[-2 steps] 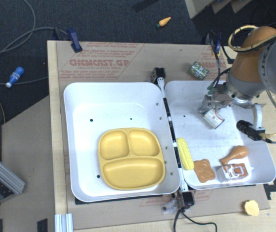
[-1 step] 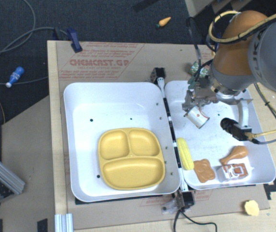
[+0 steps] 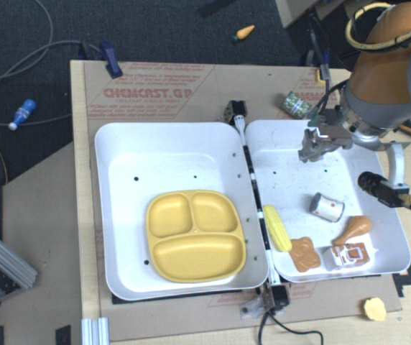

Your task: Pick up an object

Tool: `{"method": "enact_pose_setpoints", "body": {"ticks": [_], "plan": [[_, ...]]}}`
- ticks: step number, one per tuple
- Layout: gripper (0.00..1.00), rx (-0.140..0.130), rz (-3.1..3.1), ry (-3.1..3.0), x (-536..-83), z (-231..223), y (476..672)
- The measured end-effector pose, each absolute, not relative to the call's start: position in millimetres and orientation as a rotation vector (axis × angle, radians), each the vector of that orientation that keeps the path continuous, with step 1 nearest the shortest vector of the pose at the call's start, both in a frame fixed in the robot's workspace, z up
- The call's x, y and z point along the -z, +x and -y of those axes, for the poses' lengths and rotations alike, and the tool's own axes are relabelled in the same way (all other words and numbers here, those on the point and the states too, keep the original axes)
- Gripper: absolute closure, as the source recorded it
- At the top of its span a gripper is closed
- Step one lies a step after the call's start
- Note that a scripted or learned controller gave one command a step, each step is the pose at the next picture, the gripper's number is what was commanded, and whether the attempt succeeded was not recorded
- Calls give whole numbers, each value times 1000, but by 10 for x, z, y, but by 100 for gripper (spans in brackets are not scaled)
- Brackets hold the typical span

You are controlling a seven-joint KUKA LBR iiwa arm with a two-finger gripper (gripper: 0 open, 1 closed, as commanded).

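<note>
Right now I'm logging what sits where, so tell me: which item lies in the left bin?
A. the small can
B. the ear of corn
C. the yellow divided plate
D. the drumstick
C: the yellow divided plate lies alone in the left bin, while the corn, can and drumstick lie in the right bin.

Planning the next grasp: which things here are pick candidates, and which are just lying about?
Candidates, right bin:
yellow toy corn cob
small grey can
brown toy drumstick
flat brown piece
white-and-orange packet

Lying about:
yellow divided plate, left bin
crumpled green can, on the bench
blue bottle, floor
</note>
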State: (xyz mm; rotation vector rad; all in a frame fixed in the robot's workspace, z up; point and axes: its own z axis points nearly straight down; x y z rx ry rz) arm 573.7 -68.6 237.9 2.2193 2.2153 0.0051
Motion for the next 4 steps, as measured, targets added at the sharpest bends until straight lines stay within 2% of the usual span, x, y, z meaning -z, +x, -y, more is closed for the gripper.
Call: {"method": "enact_pose_setpoints", "body": {"ticks": [1,2,3,4], "plan": [[0,-1,-2219,2221,-2345,676,5738],[0,12,-2216,2237,-1875,1284,5009],[0,6,-2205,2228,-2053,2224,4769],[0,-2,-2230,2213,-776,1741,5713]]}}
